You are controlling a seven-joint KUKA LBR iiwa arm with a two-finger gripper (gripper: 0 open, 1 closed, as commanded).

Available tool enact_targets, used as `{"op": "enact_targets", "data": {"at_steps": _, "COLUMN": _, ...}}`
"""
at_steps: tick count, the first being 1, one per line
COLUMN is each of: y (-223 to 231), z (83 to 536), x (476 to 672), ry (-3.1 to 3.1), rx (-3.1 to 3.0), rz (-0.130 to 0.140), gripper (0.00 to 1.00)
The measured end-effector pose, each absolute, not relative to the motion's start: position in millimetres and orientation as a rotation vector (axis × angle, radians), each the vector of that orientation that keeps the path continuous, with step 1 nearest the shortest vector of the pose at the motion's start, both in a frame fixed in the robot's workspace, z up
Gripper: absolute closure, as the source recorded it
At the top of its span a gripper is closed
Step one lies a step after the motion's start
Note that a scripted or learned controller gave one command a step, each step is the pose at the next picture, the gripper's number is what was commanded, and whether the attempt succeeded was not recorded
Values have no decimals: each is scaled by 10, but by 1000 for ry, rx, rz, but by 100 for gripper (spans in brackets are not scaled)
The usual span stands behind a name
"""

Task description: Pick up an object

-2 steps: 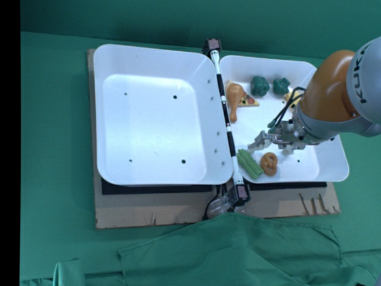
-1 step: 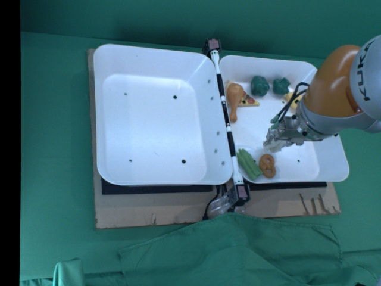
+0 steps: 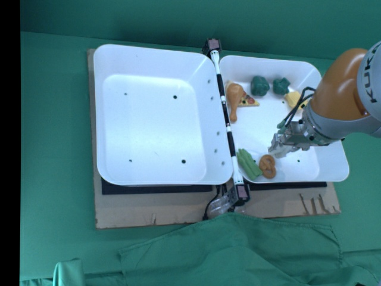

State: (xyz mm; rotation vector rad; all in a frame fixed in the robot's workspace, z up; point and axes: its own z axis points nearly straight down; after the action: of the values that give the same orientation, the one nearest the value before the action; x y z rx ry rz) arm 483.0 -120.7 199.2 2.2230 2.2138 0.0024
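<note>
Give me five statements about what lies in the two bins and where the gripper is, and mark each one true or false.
1. The chicken drumstick lies in the right bin. True.
2. The pretzel lies in the left bin. False: it lies in the right bin, near the front edge.
3. The green pea pod lies beside the pretzel. True.
4. The gripper is over the left bin. False: it is over the right bin, just above the pretzel in the view.
5. The two broccoli pieces lie at the front of the right bin. False: they lie near its back.
</note>
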Motion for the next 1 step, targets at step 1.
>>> {"op": "enact_targets", "data": {"at_steps": 1, "y": -321, "z": 2846, "x": 5354, "ry": 2222, "rx": 2205, "rz": 16, "gripper": 100}}
